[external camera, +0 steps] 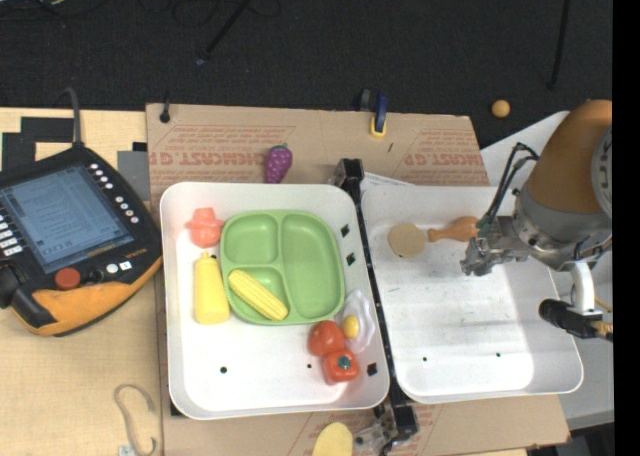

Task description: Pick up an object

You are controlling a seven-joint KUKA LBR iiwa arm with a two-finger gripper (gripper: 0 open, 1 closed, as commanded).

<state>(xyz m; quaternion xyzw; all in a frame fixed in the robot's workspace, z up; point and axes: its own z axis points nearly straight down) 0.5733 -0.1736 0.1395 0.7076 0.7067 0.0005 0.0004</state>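
Black carpet strewn with cables lies behind the bench (80, 384), on which a sheet of cardboard (320, 144) carries two shallow white bins. On the far left sits a teach pendant (65, 234).

In the left bin (190, 384) a green divided plate (300, 264) holds a yellow toy corn cob (258, 295). Just beside the plate stand a yellow bottle (209, 290) and a pink toy (203, 227); a red toy tomato (325, 337), a red pepper (341, 367) and a small yellow piece (351, 325) crowd the near right corner.

The right bin (470, 354) holds a wooden spoon (425, 237) near its far edge, bowl to the left and handle pointing right. The arm's pincer (480, 259) hangs low just beside the handle tip. I cannot tell how far it is parted, and nothing shows in its grip.

The spoon looks like the likeliest target. Its handle is thin and lies flat, so a descent slightly off line would probably nudge it aside or close on nothing. It could also pivot about its heavier bowl and slide out, and pressing down too hard might jam the pincer against the bin floor.
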